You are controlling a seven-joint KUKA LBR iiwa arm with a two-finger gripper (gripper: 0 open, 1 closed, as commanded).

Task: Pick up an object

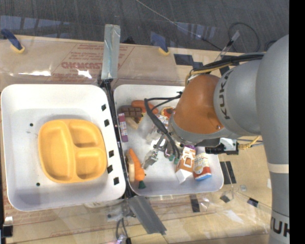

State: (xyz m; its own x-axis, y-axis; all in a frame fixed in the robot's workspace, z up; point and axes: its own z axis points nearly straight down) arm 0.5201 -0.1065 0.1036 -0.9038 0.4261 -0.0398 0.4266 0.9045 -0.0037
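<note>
My gripper (153, 156) hangs low over the middle of the right bin (165, 187), below the orange wrist band. Its metal fingers point down and left toward an orange toy carrot (136, 168) that lies by the bin's left wall. The fingers look slightly apart and I see nothing between them. A small milk carton (185, 164) and a red, white and blue carton (202, 169) lie just right of the gripper. A purple-and-white packet (123, 127) lies along the left wall, and brown and orange toy food (134, 109) sits at the back, partly hidden by the arm.
The left bin (20, 197) holds a yellow divided tray (71, 149). A black divider with clips (113, 136) runs between the two bins. The big grey arm (259, 100) covers the right bin's right and back parts. Cables trail behind the bins.
</note>
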